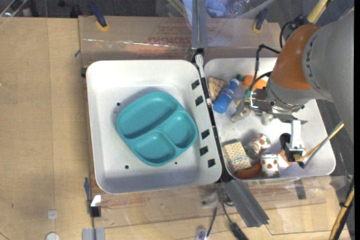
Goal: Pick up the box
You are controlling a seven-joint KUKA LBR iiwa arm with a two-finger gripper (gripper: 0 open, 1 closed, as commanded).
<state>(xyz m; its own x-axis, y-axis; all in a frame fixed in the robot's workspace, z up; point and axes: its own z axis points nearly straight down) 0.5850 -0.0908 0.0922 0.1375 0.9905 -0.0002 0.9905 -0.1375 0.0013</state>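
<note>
Over the right bin [323, 146] the arm [315, 59] reaches in from the right, its orange band above the wrist, and the gripper [243, 112] hangs low among the clutter near the bin's middle. Whether it is open or closed cannot be told from this view, and nothing shows clearly held in it.

The box [236, 155], small and patterned, lies toward the near left of that bin, close to the divider between the two bins. It sits nearer than the gripper and apart from it. A blue bottle [225, 98] lies just left of the gripper, and a small can [259, 145] rests just right of the box, with a reddish piece touching or almost touching its near edge. The left bin [101, 121] holds a teal divided tray [156, 127].

By my judgement the step in hand is the approach: the box looks untouched. The next move calls for shifting toward the near side, settling over the box, and closing on it without catching the can beside it.
</note>
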